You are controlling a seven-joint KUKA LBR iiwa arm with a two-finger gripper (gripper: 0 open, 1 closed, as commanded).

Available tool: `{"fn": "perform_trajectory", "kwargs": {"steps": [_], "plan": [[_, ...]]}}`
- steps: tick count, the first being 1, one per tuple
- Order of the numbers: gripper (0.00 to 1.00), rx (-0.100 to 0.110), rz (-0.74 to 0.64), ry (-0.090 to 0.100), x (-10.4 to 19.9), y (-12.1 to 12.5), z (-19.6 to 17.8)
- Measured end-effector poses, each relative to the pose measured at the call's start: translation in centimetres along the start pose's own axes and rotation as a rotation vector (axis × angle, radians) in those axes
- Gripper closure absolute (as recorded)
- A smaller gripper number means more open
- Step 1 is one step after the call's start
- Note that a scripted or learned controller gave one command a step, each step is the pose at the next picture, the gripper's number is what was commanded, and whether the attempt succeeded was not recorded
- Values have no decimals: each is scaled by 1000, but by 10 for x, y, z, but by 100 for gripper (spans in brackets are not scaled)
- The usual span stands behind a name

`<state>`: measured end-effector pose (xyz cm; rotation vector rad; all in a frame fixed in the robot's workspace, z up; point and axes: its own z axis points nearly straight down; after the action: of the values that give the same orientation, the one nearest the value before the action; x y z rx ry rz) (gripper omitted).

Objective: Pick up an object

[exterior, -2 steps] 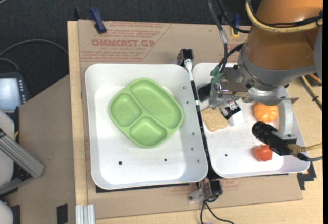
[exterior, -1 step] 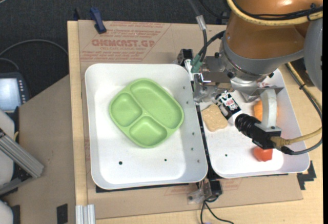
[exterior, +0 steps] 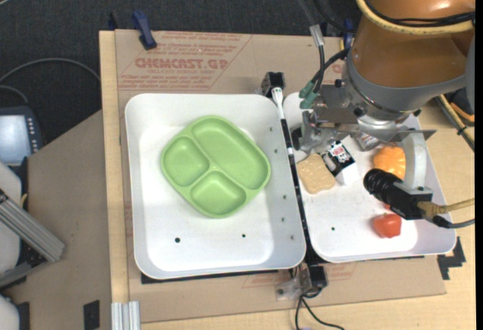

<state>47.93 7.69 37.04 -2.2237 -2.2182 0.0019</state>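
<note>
Starting at the near side: 2 white bins side by side on a cardboard sheet point(exterior: 189, 64).

- Right bin point(exterior: 355, 242), near part: a small red piece point(exterior: 388, 225), rounded, sitting alone on bare floor.
- Left bin point(exterior: 151, 245): 1 green plate point(exterior: 215, 166) with 3 compartments, lying flat near the middle. Nothing in it.
- Right bin, mid: a tan slice point(exterior: 315, 174), bread-shaped, flat on the floor close to the wall shared with the left bin. Just beyond it sits a small black-and-white block point(exterior: 339, 156), tilted. An orange piece point(exterior: 389, 161) lies further right, partly under the arm.
- Gripper point(exterior: 326, 134): low over the far left corner of the right bin, just beyond the slice and block. The wrist hides most of it; I cannot tell whether it is released or clenched, and nothing is visibly held.
- Far edge: printed lettering on the cardboard, 1 blue clamp point(exterior: 143, 30) at its corner.

Judgement: the slice and the block are the nearest candidates. Both look like light, stiff toy pieces, not fragile. The slice lies flat and close to the wall, so it is awkward to get under; pinch it across its narrow width. The block stands prouder and should be easier to grasp across its 2 short sides, though it may skid on the smooth floor.
</note>
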Motion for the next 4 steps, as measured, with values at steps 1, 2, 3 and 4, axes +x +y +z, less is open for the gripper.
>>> {"fn": "perform_trajectory", "kwargs": {"steps": [1, 2, 3, 4], "plan": [[100, -7, -7, 2, 45, 0, -37], [100, -4, -7, 2, 85, 0, -35], [100, 2, -2, 0, 82, -1, -24], [100, 6, 2, -2, 53, 30, 29]]}}
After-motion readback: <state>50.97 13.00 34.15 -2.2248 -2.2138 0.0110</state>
